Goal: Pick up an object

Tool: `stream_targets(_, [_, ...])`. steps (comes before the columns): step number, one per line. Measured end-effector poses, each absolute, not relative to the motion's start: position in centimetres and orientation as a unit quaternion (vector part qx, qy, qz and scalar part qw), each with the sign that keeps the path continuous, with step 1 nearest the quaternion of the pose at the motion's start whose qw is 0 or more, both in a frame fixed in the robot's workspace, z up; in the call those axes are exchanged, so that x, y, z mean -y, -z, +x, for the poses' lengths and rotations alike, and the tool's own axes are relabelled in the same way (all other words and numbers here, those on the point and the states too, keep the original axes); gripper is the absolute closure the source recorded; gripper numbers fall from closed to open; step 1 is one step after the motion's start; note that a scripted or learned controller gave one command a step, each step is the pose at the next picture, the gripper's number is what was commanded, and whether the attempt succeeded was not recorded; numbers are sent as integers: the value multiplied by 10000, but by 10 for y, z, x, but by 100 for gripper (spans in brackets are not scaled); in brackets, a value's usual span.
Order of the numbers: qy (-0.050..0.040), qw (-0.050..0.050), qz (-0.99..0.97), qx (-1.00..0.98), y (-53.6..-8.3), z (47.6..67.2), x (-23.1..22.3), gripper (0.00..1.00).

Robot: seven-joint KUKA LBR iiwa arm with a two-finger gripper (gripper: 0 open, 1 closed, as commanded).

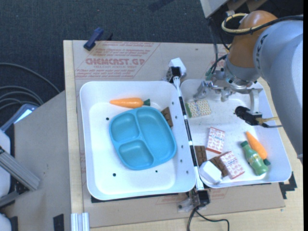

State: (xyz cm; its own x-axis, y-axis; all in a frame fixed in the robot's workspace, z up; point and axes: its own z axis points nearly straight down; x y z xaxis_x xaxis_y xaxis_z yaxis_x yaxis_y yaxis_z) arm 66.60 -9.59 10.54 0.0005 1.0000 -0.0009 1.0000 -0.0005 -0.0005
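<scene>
The thing nearest the gripper [214, 91] is a small flat packet [198, 108], pale green with a fine checked print, roughly square. It lies flat on the floor of the right bin [230, 121], in the far left part, close to the divider between the two bins. The gripper hangs over the far end of that bin, just beside the packet on its far right. Its opening is hidden by the wrist, so whether it is wide or narrow cannot be told, and nothing is seen held in it.

The floor is bare between the packet and the rest of the things in the right bin. A red-and-white packet [215, 139] lies in the middle of the bin. Nearer the front edge, a second printed packet [229, 164], a white cup [210, 173] and a brown bar [199, 154] crowd together against the divider. A green bottle [254, 160] and an orange toy carrot [256, 145] lie side by side, touching, by the right wall.

In the left bin [96, 146] a blue divided plate [142, 137] takes up the middle, with another toy carrot [128, 102] just beyond its far rim. Bare white floor shows along the left and front sides. The bench [115, 61] beyond the bins carries a printed brown sheet.
</scene>
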Motion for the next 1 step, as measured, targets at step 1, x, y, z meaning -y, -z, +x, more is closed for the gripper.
stream_targets(1, [-35, 33, 7072, -7070, -90, 619, 100, 0])
